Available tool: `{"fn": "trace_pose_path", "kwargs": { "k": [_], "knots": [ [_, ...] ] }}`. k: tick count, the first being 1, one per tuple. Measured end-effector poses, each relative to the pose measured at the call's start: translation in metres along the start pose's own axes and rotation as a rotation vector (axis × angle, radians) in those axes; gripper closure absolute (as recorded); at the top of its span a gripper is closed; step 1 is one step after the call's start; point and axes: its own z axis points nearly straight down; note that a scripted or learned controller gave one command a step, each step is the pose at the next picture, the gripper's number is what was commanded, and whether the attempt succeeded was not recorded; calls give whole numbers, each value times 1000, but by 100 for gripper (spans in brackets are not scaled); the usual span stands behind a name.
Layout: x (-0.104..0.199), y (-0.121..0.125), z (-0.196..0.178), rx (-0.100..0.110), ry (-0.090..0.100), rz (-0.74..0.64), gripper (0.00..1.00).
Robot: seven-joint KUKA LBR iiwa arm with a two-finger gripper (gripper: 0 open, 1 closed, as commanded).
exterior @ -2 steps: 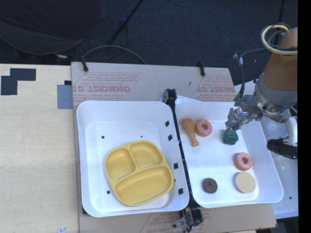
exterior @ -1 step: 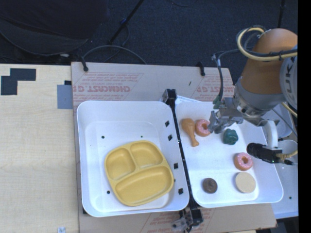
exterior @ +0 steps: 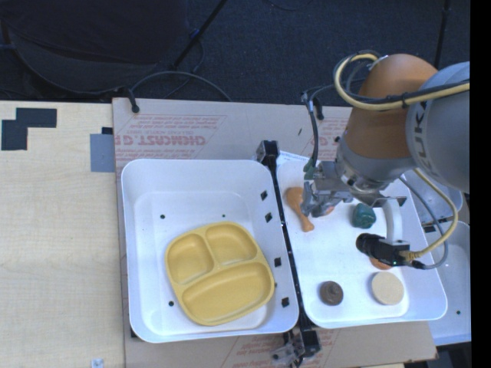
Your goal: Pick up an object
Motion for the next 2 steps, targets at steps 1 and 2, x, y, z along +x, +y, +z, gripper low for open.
{"fn": "trace_pose_path", "kwargs": {
  "k": [1, 2],
  "knots": [
    [54, -15, 16, 1, 0, 0, 100],
    [112, -16, 16, -1, -2, -2, 100]
  ]
}}
